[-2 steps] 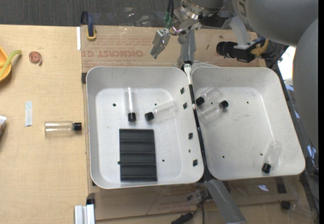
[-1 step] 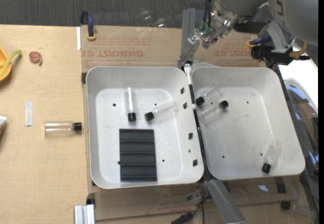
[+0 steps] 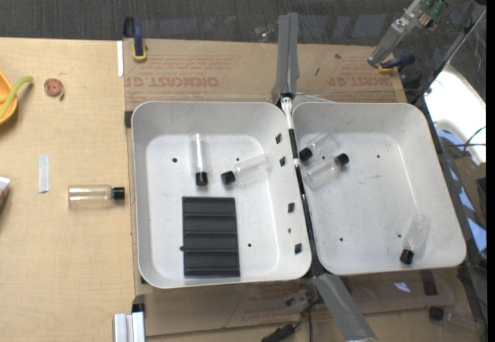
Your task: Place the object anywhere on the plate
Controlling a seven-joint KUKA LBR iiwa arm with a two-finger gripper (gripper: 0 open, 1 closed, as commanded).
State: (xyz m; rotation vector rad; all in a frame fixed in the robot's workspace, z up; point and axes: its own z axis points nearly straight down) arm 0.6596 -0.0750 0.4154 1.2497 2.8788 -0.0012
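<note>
The arm [image 3: 418, 11] hangs above the far right corner of the desk [image 3: 62, 271], clear of both bins, its tip over the cardboard sheet [image 3: 340, 70] behind the right bin [image 3: 437, 155]. From this angle it is impossible to tell whether its jaws are released or clenched, and nothing can be seen between them.

The plate [image 3: 209, 237], a dark ribbed slab, lies flat in the near part of the left bin [image 3: 140, 178] with nothing on it. Two clear vials with black caps lie just beyond it: one [image 3: 199, 155] pointing toward the plate, cap nearest it, the other [image 3: 249, 169] on its side to the right, cap pointing left. Neither touches the plate.

In the right bin, two more vials [image 3: 319, 148] [image 3: 328, 167] lie close together near the far left corner, beside the divider between the bins. A fifth vial [image 3: 414, 237] lies near the front right corner, cap toward the rim.

On the bare desk left of the bins lie another capped vial [image 3: 91, 194], a small pale strip [image 3: 43, 174], a red disc [image 3: 52, 87] and, at the frame's edge, an orange object [image 3: 6, 104].
</note>
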